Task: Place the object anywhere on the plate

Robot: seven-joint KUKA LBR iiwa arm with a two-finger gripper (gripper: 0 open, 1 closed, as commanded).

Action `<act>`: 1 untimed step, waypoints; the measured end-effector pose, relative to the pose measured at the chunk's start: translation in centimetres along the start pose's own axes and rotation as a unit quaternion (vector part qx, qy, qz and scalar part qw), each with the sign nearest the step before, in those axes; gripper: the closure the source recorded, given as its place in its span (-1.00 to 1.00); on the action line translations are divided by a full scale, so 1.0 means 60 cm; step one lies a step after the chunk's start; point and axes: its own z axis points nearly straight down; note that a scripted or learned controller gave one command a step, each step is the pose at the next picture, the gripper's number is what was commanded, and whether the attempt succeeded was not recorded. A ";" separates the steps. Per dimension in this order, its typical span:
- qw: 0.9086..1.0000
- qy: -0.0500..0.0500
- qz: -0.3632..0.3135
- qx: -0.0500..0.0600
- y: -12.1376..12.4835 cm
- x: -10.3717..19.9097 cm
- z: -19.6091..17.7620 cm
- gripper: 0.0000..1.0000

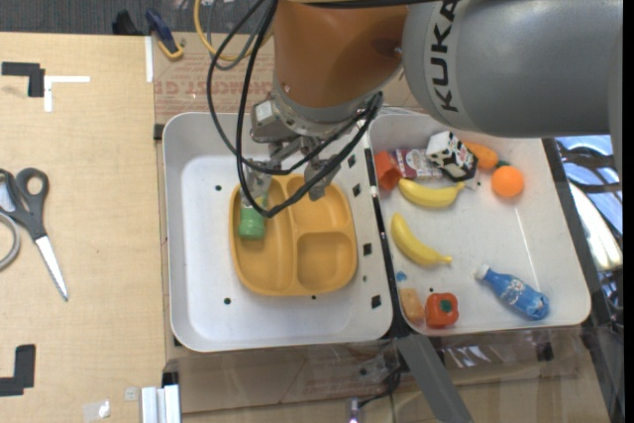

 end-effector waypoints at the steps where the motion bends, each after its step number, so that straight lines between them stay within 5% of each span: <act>1: 1.000 0.000 0.000 0.000 0.000 0.000 0.000 -1.00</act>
